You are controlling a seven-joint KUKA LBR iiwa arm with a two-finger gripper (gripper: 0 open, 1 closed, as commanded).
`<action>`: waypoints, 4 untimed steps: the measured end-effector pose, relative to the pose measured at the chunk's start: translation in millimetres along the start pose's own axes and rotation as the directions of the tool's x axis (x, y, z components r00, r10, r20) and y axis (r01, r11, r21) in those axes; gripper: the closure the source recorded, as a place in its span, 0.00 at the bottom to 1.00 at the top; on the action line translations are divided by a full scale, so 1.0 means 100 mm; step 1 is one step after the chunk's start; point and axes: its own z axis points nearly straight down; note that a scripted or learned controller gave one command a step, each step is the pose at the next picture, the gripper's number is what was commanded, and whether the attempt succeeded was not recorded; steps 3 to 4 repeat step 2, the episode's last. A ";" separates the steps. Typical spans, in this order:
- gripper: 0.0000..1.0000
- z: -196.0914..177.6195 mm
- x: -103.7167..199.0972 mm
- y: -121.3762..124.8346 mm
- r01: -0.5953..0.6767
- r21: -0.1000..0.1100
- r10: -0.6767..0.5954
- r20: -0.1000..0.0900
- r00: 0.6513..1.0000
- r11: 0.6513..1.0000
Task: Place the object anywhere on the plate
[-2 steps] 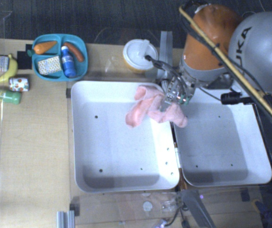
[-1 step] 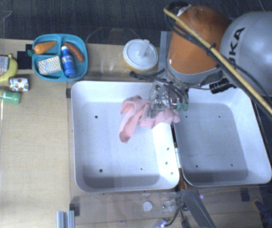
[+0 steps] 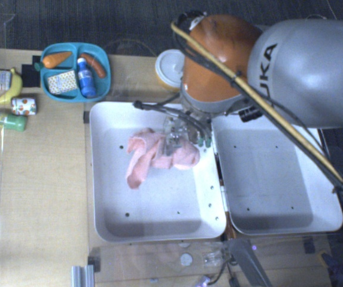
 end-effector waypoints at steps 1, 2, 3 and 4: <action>1.00 0.02 0.25 0.45 -0.001 0.001 0.001 -0.003 1.000 1.000; 0.00 0.02 0.24 0.45 -0.001 0.001 0.001 -0.002 1.000 1.000; 0.00 0.02 0.24 0.45 -0.001 0.001 0.001 -0.002 1.000 1.000; 0.00 0.02 0.24 0.45 -0.001 0.001 0.001 -0.002 1.000 1.000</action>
